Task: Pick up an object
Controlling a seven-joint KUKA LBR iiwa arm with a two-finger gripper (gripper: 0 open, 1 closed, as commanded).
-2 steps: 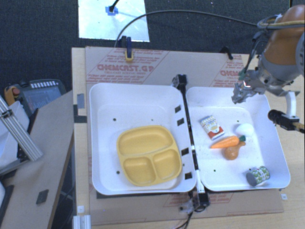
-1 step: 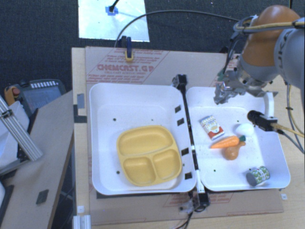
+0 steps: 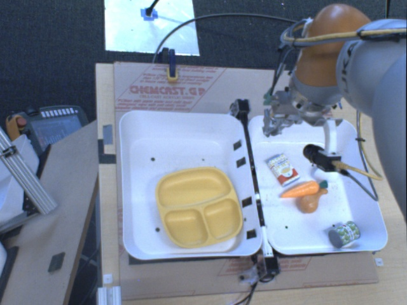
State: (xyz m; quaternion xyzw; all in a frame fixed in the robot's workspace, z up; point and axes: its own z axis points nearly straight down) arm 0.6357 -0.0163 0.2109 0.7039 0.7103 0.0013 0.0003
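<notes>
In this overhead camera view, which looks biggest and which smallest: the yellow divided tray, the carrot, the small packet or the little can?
1. Yellow divided tray, by far.
2. Carrot.
3. Small packet and little can look about alike, too close to rank.

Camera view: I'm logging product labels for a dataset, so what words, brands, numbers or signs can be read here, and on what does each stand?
"CHEMCAST G P", in red letters, partly guessed: on the brown cardboard sheet under the two bins.
Smaller red print below it: too faint to read.
Small red-and-white packet in the right white bin: print too small to read.
Small grey-and-green can: label blurred.
Grey handheld pendant at left: screen unreadable.
</notes>
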